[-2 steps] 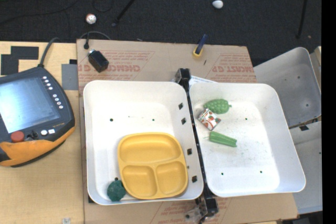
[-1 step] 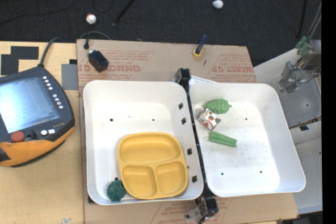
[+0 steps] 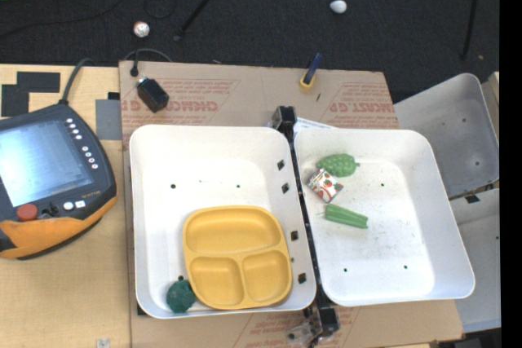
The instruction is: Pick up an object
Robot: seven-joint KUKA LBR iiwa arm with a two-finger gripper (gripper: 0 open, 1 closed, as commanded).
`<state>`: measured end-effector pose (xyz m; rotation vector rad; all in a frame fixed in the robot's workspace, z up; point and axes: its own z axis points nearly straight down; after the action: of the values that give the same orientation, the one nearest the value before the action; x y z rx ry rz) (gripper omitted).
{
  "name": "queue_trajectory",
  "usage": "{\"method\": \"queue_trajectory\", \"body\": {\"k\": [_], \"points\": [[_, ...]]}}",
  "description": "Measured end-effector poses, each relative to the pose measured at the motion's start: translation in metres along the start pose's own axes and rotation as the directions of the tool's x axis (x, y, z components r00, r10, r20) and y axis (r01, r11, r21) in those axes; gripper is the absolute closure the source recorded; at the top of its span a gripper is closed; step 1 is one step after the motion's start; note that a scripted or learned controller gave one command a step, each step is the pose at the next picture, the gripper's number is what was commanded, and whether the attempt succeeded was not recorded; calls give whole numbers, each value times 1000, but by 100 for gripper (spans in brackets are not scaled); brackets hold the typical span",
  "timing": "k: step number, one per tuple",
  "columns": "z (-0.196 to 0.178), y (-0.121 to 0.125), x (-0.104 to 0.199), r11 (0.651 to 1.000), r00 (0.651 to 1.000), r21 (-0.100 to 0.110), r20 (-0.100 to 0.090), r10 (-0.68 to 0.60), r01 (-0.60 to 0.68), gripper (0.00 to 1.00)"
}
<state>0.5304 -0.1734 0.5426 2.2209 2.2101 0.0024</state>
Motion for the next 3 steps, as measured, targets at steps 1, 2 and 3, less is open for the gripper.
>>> {"method": "queue_trajectory", "body": {"k": [1,2,3], "points": [[114,2,57,1000,1000,21,-9,-9,9,100],[-1,24,-6,1000,1000,-3,1,-1,1,100],[127,-4,18,1000,1000,23,-10,-1,2,100]]}}
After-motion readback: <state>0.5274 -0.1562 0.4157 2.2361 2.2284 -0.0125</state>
